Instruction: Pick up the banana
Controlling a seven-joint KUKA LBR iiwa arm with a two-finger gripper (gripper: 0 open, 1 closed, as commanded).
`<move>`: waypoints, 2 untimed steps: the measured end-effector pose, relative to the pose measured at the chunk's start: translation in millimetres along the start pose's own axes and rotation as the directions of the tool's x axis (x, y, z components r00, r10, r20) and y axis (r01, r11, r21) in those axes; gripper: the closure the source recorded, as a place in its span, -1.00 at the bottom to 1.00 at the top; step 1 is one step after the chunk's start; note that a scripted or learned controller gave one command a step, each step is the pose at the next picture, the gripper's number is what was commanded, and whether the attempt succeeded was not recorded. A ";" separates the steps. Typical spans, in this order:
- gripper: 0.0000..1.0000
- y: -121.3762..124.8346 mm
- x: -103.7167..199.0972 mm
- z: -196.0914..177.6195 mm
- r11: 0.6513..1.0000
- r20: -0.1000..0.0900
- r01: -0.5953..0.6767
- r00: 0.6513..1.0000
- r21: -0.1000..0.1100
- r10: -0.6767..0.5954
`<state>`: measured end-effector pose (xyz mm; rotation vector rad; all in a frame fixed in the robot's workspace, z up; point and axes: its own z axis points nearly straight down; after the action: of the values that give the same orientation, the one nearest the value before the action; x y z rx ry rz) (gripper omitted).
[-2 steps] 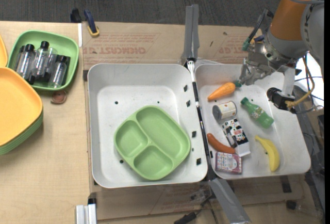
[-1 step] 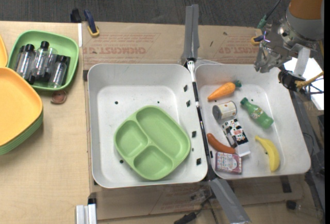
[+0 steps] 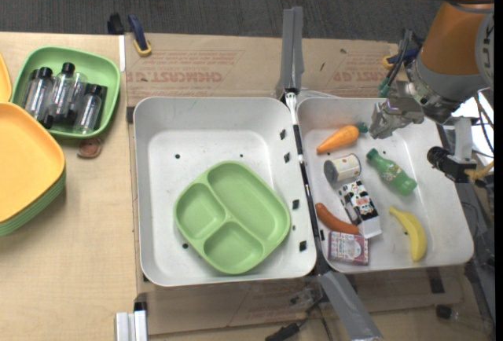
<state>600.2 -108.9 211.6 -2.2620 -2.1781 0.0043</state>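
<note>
- Near rim of the right bin [image 3: 440, 259]: banana [image 3: 411, 232] just inside it, toward the near right corner, lying on bare white floor.
- Banana: yellow, short, curved, dark at the tip nearest the rim, long axis running roughly near to far; open floor on its right up to the bin wall, a clear strip on its left.
- Left of that strip, along the near wall: pink packet [image 3: 347, 247], with a red-orange chili [image 3: 336, 218] and a black-and-white printed box [image 3: 361, 206] just beyond, crowded close together.
- Mid-bin: small tan can [image 3: 343, 168] on its side, green bottle [image 3: 391, 172] lying aslant to its right, apart from the banana.
- Farther back: carrot [image 3: 339, 137] near the divider between the bins.
- Far right corner: gripper [image 3: 390, 119] over the back rim, well apart from the banana; cannot tell whether open or closed, nothing seen held.
- Left bin [image 3: 157, 174]: green divided plate [image 3: 231, 216] toward the near side, bare floor around it.
- Beyond the bins, on the bench's left: green tray of vials [image 3: 64, 92] and stacked orange plates [image 3: 27, 166].
</note>
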 end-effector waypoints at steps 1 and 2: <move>1.00 48.3 34.0 -39.8 0.942 0.001 -0.337 0.942 -0.002 0.337; 1.00 -9.5 -5.5 -48.1 0.994 0.001 -0.113 0.994 0.000 0.113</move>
<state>590.7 -113.9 259.8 -2.3813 -2.0473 0.0054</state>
